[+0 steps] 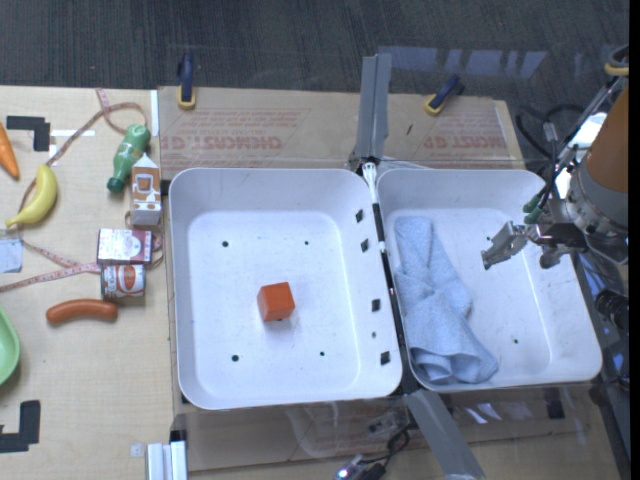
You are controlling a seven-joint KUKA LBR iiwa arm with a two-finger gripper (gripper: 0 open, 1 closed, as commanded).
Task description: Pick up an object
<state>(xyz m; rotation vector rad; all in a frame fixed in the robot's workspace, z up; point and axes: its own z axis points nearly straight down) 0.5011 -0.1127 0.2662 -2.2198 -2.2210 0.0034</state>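
Orange block (276, 301) sits untouched in the left bin (200, 368), and a grey cloth (435, 308) lies in the right bin (560, 373). Above that right bin the tool (522, 248) hangs spread wide, holding nothing, so picking has yet to start.

Left bin (185, 268) floor mostly bare, only an orange block (276, 301) near the middle, open room all around it to the walls. Right bin (520, 183) has a crumpled grey-blue cloth (437, 303) along its left side, running top to bottom edge; the floor to the right of it is bare. Gripper (524, 246) hangs over that bare part, just right of the cloth. Divider rims between the bins touch
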